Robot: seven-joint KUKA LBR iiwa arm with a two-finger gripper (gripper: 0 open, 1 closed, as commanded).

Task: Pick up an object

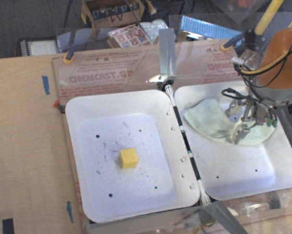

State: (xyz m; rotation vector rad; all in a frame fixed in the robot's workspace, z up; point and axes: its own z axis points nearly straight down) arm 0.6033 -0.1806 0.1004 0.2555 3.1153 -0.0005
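A small yellow cube [129, 158] lies near the middle of the left bin [83, 121]. A crumpled pale green cloth [209, 121] lies in the upper part of the right bin [283, 171]. My gripper [237, 123] hangs low over the right part of the cloth. It is open, with one fingertip toward the back and one toward the front, and both look close to or touching the fabric. Nothing is lifted between them. The wrist and its cables hide part of the cloth's right side.
The arm with its orange band [281, 61] comes in over the right bin's upper right corner. A metal divider [168, 59] stands behind the seam between the bins. Boxes and clutter [119, 17] lie beyond the bench's back edge.
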